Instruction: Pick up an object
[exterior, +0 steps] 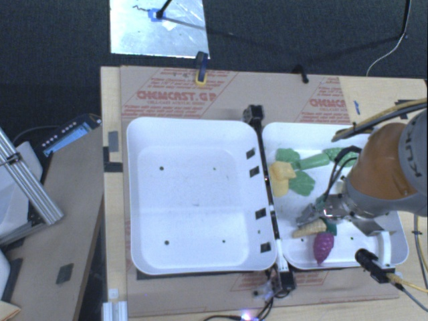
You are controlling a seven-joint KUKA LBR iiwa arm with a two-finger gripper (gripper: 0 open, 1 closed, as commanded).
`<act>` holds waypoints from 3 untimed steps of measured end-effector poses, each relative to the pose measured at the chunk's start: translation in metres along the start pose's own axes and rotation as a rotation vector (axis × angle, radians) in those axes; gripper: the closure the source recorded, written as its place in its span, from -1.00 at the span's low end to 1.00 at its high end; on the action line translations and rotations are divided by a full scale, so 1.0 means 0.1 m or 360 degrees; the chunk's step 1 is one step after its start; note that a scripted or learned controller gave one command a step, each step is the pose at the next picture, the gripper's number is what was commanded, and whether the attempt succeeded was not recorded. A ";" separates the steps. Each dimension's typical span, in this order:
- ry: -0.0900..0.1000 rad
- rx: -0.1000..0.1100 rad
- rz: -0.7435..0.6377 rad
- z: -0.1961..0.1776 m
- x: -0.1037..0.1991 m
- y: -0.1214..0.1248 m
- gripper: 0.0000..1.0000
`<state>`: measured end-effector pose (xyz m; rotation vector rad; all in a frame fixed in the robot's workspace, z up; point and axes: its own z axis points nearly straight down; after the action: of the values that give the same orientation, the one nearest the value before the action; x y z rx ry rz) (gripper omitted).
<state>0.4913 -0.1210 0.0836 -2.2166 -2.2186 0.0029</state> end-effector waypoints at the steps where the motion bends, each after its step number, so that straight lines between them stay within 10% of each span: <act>1: -0.0004 -0.0014 -0.0002 -0.11 -0.02 0.04 1.00; 2: -0.0001 -0.0026 -0.0021 -1.06 1.06 0.33 1.00; 3: -0.0002 -0.0012 -0.0013 -1.14 1.48 0.25 1.00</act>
<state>0.5166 0.0267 0.1978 -2.2120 -2.2316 -0.0040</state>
